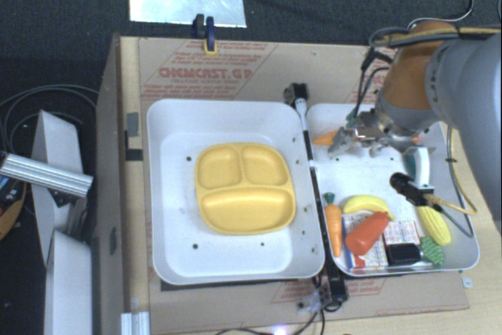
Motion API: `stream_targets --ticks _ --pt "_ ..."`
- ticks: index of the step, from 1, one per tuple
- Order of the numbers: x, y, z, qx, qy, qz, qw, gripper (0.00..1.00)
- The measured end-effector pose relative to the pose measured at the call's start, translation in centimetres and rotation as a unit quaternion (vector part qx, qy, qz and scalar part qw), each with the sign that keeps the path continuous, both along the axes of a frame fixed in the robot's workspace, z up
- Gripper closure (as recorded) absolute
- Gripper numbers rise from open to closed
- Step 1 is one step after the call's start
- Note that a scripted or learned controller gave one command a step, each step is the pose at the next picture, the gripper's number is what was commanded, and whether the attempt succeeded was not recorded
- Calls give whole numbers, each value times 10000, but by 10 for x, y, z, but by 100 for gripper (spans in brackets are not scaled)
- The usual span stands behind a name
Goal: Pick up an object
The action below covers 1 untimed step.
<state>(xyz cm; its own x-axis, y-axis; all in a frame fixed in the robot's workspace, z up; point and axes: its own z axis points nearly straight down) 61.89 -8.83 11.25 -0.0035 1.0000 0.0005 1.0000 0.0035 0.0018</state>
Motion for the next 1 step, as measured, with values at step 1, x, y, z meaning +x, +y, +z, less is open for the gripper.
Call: stream_targets --ticks 1 --pt "-23 -75 79 -14 -9 -8 10000 0"
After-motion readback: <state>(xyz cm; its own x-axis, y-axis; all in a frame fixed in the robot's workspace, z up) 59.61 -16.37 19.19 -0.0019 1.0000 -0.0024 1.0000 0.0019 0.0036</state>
